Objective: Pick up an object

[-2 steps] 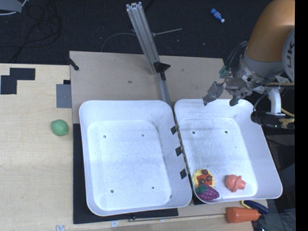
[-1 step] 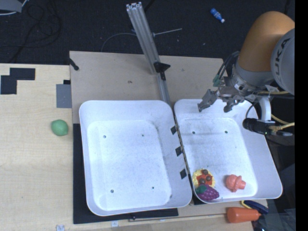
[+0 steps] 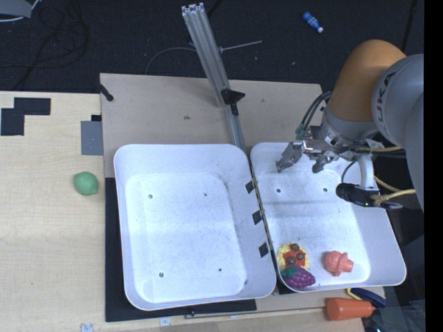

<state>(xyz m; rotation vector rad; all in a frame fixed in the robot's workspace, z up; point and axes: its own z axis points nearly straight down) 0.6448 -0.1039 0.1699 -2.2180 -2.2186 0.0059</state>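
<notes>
My gripper (image 3: 302, 162) hangs over the far end of the right bin (image 3: 315, 206), fingers spread apart and nothing between them. At the near end of that bin lie a yellow toy with red and purple parts (image 3: 295, 264) and a pink-orange toy (image 3: 338, 262). Both sit well below the gripper in the view, apart from it. The grey arm with its orange band (image 3: 363, 78) comes in from the upper right.
The left bin (image 3: 183, 223) stands beside the right one, joined by black clips. A green ball (image 3: 86, 183) rests on the bench to the left. An orange object (image 3: 349, 308) lies outside the right bin's near edge. A metal rail (image 3: 211, 54) slants behind the bins.
</notes>
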